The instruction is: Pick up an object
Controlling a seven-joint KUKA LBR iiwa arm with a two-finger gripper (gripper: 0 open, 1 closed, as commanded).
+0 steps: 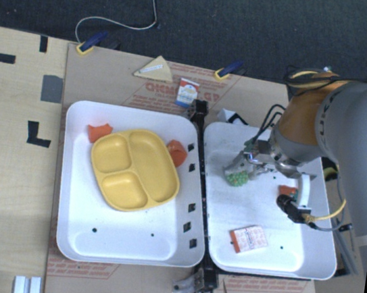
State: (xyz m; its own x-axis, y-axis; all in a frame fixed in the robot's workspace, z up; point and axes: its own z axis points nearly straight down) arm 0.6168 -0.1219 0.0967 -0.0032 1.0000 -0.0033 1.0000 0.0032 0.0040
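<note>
Green object [237, 178] in right bin [303, 259], touching the hand [248, 160] just above it, grip state unclear

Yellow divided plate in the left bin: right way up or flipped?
Right way up. The yellow plate shows its three hollow compartments facing the camera, lying flat in the left bin.

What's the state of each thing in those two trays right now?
Yellow three-compartment plastic plate: lying flat, tilted askew, left bin.
Orange pieces: partly tucked under the plate.
Small green lumpy object: resting on right bin, at the pincer.
Red-and-white packet: lying flat, untouched.
</note>
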